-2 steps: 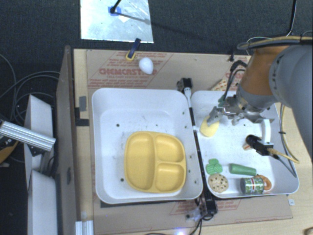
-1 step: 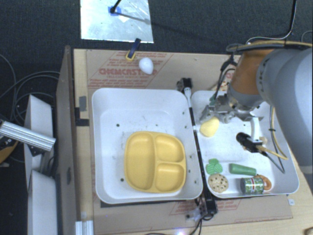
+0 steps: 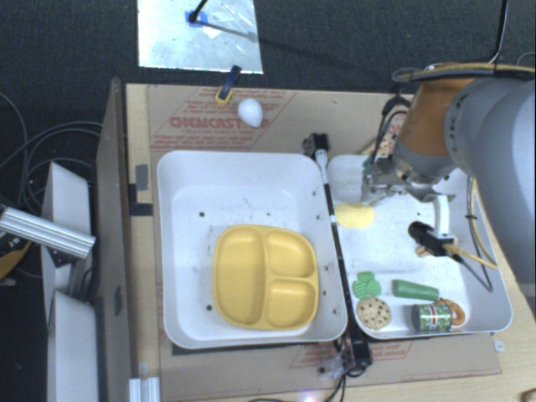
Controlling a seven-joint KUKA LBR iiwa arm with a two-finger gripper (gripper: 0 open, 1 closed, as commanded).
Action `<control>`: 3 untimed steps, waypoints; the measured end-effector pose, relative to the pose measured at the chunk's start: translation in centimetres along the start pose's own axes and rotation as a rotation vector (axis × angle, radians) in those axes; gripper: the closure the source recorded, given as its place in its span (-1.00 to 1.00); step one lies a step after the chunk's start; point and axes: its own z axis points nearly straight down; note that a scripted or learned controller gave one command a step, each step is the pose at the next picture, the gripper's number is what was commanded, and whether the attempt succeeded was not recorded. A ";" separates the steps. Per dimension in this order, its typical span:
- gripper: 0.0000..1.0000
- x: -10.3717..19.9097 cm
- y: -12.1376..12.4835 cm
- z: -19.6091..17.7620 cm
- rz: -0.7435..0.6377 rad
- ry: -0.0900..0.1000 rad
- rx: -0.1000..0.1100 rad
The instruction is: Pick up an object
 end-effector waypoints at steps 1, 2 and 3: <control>-1.00 0.0 0.0 0.1 0.000 0.000 0.001; -1.00 -3.7 -9.0 1.4 0.011 0.001 0.017; -1.00 -11.6 -15.5 -3.5 0.014 -0.001 0.010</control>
